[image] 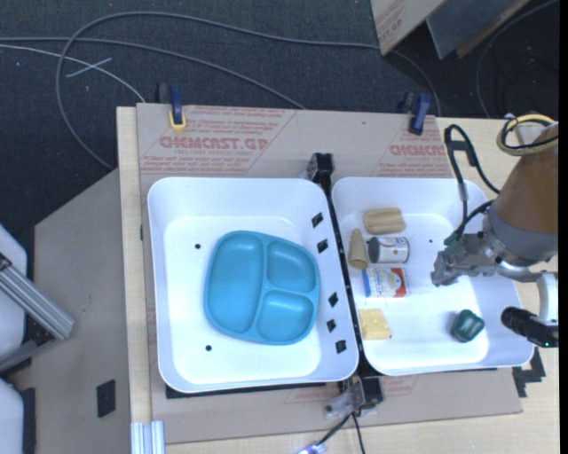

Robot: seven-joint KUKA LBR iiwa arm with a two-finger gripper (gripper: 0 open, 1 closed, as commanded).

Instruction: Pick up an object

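Note:
In the right bin [426, 353] lie several small objects: a tan block [385, 220], a cork-like cylinder [357, 249], a small can [390, 250] on its side, a white packet with red and blue print [385, 283], a yellow wedge [374, 324] and a dark green piece [467, 326]. My gripper [451, 266] hangs over the right half of this bin, to the right of the can and packet and up-left of the green piece. Nothing shows in its grasp.
The left bin [169, 266] holds a blue divided plate [262, 286]. A black divider with clips [330, 266] runs between the bins. Cables [461, 160] trail along the arm at the right, and a cardboard box [399, 22] sits beyond the bench.

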